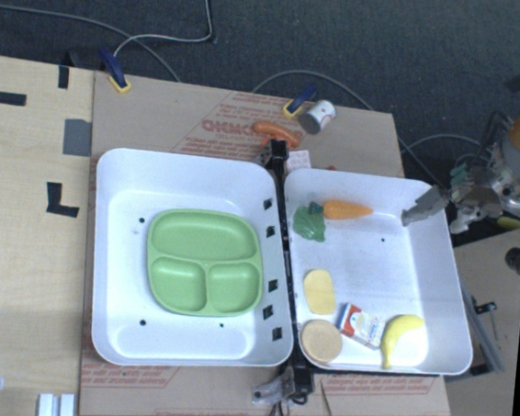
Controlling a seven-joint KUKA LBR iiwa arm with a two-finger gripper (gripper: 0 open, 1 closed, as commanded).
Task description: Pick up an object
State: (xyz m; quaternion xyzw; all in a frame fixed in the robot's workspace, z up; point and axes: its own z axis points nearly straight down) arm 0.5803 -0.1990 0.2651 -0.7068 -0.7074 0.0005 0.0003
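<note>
The right bin (420, 265) holds an orange carrot (346, 211) beside a green leafy toy (310, 222) at its far left. Nearer the front lie a pale yellow oval piece (320, 291), a tan round cookie (322, 341), a small red and white packet (359, 325) and a yellow lemon (402, 339). My gripper (423, 209) hovers at the bin's far right rim, to the right of the carrot and apart from it, with nothing seen between its fingers.
The left bin (116, 261) carries a green three-compartment plate (205, 261). Behind the bins, on cardboard, lie an orange sausage-shaped toy (276, 132), a grey cylinder (316, 116) and blue-yellow clamps (115, 71). Cables run across the dark floor behind.
</note>
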